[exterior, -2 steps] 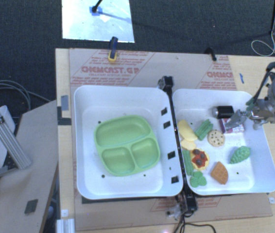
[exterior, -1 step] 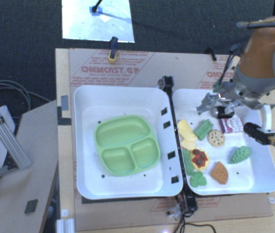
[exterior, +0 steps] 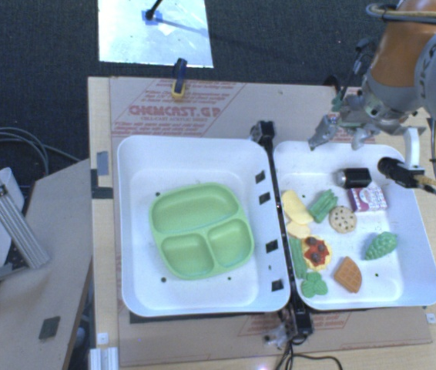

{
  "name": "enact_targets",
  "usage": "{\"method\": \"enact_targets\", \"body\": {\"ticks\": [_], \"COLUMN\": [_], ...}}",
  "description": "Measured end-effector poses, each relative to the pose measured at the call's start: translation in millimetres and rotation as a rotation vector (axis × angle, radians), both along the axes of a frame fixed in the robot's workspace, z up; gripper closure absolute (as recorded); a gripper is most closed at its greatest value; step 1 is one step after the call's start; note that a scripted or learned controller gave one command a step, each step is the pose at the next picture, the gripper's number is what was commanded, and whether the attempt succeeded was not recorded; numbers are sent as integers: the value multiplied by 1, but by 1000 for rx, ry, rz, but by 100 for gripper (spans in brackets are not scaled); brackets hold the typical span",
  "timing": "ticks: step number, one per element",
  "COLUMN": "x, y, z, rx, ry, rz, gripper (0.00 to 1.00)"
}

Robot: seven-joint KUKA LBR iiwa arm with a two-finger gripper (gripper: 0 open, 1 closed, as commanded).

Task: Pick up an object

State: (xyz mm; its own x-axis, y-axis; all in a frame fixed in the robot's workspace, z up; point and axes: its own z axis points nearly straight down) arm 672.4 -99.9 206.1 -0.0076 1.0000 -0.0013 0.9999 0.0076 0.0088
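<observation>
Worktop [exterior: 202,102] of pale board carries two white bins side by side; claw [exterior: 341,129] hangs released over the right bin's [exterior: 422,284] far rim, grasping nothing.

Left bin [exterior: 137,284] holds a green divided tray [exterior: 200,230], long axis tilted slightly. Right bin holds small play-food pieces: a yellow banana [exterior: 295,206] lying lengthwise near the divider, a green pod [exterior: 323,204] angled toward the far right, a cookie [exterior: 343,220], a purple box [exterior: 367,199], a green bumpy piece [exterior: 381,245].
</observation>
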Motion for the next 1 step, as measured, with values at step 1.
{"method": "enact_targets", "body": {"ticks": [1], "x": [-91], "y": [14], "z": [61], "rx": [3], "ry": [9], "rz": [-7], "gripper": [0]}}
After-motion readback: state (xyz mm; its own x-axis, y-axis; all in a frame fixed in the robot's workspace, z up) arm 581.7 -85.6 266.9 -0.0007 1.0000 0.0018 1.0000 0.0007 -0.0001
